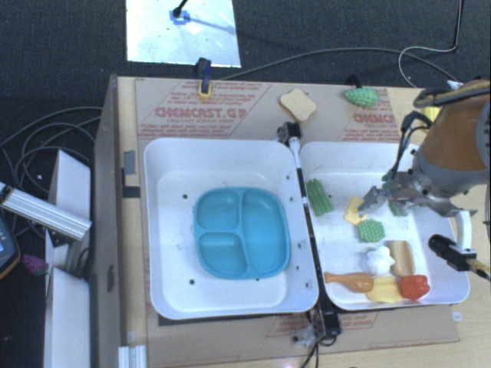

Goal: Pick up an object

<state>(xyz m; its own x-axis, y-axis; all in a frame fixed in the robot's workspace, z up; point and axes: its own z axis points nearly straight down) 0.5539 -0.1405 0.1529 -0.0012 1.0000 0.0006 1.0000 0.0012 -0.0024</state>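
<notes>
The right bin holds several toy foods. A green ridged piece lies at its left side, with a yellow wedge and a green bumpy piece near the middle. Along the front lie a white lump, a tan roll, a drumstick, a yellow slab and a red tomato. My gripper hangs low over the bin's middle right, just right of the yellow wedge and above the green bumpy piece. A small green bit shows at its tip.
The left bin holds a blue divided plate. Behind the bins, a tan toast slice and a green leafy toy rest on the cardboard. A yellow-and-blue clamp sits at the cardboard's back edge.
</notes>
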